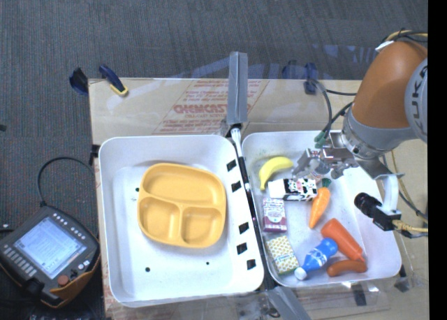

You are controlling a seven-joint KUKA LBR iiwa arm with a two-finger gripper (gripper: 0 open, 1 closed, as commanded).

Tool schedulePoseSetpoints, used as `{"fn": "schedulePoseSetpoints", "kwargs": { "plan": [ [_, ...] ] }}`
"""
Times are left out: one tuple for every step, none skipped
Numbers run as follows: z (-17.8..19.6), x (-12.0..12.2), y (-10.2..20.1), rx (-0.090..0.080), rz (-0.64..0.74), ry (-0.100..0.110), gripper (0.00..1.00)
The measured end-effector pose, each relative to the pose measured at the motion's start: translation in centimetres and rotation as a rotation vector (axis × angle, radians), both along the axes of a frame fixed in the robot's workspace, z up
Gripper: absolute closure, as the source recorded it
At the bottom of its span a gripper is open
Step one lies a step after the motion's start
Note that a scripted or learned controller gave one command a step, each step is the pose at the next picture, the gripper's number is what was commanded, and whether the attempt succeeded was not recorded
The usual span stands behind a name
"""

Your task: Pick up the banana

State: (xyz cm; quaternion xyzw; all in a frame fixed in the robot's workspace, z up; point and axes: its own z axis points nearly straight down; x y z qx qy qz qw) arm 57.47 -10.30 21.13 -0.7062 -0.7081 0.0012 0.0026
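Banana (pixel 274 168) lies in the right bin (pixel 391 259), near its upper left corner, curved and yellow, resting on the white floor just beside the divider between the two bins; it is free of any grip. Claw (pixel 316 165) hangs just to the right of the fruit, above the bin's upper middle, on the grey arm (pixel 391 95) with its orange band that reaches in from the right; its metal parts are small and cluttered from this angle, so I cannot tell how far it is open, and nothing is seen held in it.

Below the banana sits a small black-and-white cow-patterned carton (pixel 300 188), lying on its side, close under the claw; a carrot (pixel 319 207) leans just to the right of it, tip pointing down. A pink-red packet (pixel 274 214) lies under the carton along the left wall, and a green-and-white patterned box (pixel 281 253) lies below that. A blue and white bottle (pixel 317 257) lies tilted near the bottom edge; beside it an orange-red piece (pixel 342 239) and a smaller red sausage-like piece (pixel 346 267) sit in the lower right corner.

Left bin (pixel 119 263) holds a yellow divided plate (pixel 182 204) with three compartments, roughly in the middle; the tabletop (pixel 160 102) is brown with red print behind both bins; a teach pendant (pixel 47 256) lies at the lower left on the floor.
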Motion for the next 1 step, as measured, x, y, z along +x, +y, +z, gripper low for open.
{"fn": "schedulePoseSetpoints", "kwargs": {
  "plan": [
    [-10.48, 4.42, 1.44, 0.000, -0.034, -0.002, 0.00]
  ]
}}
